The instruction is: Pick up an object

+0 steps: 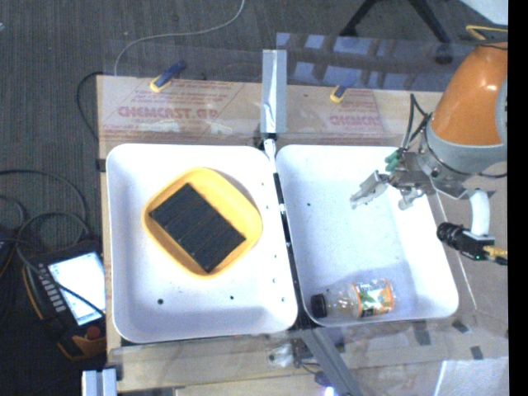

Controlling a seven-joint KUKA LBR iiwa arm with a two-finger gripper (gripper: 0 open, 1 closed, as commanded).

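Looking down at the bench, you can see two shallow white bins side by side. The grey arm with the orange band (470, 106) comes in from the right side of the view. Its two-finger gripper (386, 190) hangs over the upper right part of the right white bin (330, 246). The two fingers stand apart, and nothing sits between them.

You are at the start of the pick, I think. The gripper is up in the air and holds nothing yet.

The closest thing to grab is a small clear plastic bottle with an orange and green label (356, 298). It lies on its side in the near corner of the right bin, close to the front wall. Its dark cap end points toward the middle divider. It sits well apart from the gripper.

To get it, you would need to move the gripper toward the front of the bin and then down. The fingers should go on both sides of the round body. It may roll, and the wall is close, so there is little room.

The left white bin (124, 304) holds a yellow rounded tray with a flat dark ribbed panel on top (202, 221). It looks wide and flat, so it may be harder to pinch
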